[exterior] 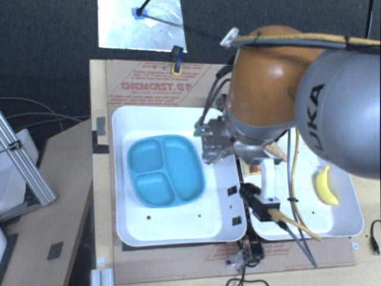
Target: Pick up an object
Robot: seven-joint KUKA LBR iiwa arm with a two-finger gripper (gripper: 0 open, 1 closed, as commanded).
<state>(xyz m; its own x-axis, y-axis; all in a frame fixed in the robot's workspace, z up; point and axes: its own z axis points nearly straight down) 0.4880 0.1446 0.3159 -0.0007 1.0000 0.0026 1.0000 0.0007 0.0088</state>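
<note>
From the camera above the bench, two white bins are seen side by side on a brown cardboard sheet (156, 79) with red letters printed on it. The left bin (134, 228) holds a blue plate (165, 170) with three sections. The plate lies flat in the middle of that bin, a little toward the left wall.

The right bin (345, 222) is mostly covered by the arm (333, 118). A yellow banana (324, 186) is seen lying on the floor of the right bin, near its right side. It is well apart from the blue plate. A small tan thing with a bit of red under it is seen close to the wall between the bins, but what it is cannot be told.

The arm is big and grey, with an orange band (265, 76) above the wrist. It reaches in from the right and hangs over the wall between the two bins. The gripper (215, 145) is seen as a grey metal block just beside the right edge of the blue plate. Nothing is seen between its parts. Whether it is spread or closed cannot be told.

Black and yellow cables (280, 216) hang down from the arm, over the front of the bins.

A shiny silver sheet (140, 16) lies on the dark floor behind the bench.
</note>
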